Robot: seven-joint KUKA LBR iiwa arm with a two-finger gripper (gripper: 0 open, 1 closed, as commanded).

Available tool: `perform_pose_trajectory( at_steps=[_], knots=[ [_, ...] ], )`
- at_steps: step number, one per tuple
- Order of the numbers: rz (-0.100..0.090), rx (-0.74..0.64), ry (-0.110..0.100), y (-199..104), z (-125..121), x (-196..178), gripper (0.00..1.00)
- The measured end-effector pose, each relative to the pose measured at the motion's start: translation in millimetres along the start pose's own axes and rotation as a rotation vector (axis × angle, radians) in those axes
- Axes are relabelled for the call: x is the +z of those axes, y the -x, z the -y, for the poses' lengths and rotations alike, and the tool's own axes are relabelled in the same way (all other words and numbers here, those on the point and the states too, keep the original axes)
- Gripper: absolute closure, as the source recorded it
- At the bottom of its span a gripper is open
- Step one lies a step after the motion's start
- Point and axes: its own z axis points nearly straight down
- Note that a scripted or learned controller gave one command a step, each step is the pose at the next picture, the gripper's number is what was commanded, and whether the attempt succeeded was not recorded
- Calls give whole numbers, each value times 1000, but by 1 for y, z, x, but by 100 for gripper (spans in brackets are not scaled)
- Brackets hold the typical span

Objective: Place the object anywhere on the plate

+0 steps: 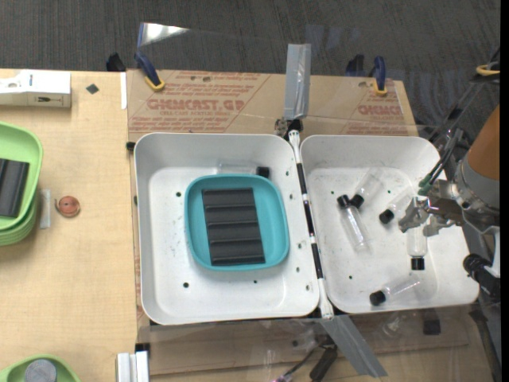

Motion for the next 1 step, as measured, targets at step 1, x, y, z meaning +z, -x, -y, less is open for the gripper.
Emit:
perform_pose_trajectory(
  at_steps=[1],
  knots=[
    [0, -245, -1, -73, 23, -12, 100]
  ],
)
